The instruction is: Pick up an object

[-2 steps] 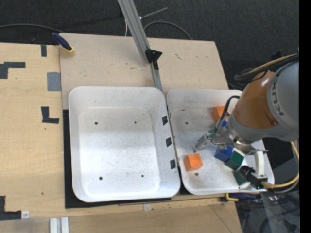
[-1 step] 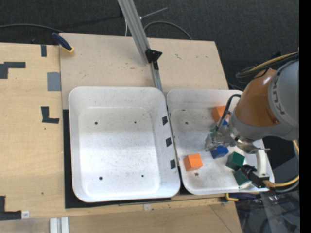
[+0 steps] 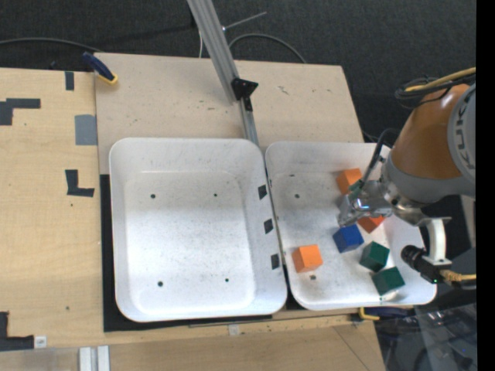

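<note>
Bench | bins: 2 | orange blocks: 2 | green: 2 | blue: 1 | hand: grip state unclear

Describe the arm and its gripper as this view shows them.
The arm is rounded, with a broad orange band above a grey wrist section. Yellow and black cables run along its top. The gripper is small, metallic and silvery, with a thin dark cable leading to it.

A plywood worktop carries the left white bin. A slanted aluminium rail crosses above it with a black bracket. Black and grey tape marks dot the wood; a blue-yellow clamp sits near the corner.
</note>
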Tool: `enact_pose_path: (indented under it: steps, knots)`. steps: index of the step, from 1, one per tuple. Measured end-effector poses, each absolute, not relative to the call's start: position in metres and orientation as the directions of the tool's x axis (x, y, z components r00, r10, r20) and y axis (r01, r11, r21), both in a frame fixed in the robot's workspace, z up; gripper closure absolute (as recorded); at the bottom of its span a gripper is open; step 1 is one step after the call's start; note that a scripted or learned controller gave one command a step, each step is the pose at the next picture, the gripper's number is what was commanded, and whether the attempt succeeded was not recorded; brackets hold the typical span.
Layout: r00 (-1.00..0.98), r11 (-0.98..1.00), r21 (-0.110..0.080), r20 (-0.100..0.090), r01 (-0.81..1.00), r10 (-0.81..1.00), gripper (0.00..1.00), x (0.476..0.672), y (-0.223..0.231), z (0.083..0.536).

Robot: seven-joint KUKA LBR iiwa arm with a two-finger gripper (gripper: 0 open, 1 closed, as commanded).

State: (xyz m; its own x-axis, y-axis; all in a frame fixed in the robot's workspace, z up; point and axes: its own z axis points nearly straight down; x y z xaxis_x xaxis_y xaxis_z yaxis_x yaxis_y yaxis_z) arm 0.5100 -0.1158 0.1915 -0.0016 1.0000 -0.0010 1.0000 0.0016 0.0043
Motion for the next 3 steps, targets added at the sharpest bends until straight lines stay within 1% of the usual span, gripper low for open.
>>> enact_pose_path:
  steps: [1, 2, 3]
  knots:
    - [-0.001, 0.001, 0.003, -0.001, 1.000, 1.000, 1.00, 0.507, -0.119, 0.235]
    - [-0.001, 0.001, 0.002, -0.001, 1.000, 1.000, 1.00, 0.508, -0.119, 0.260]
    - [-0.006, 0.006, -0.002, 0.001, 1.000, 1.000, 1.00, 0.528, -0.068, 0.245]
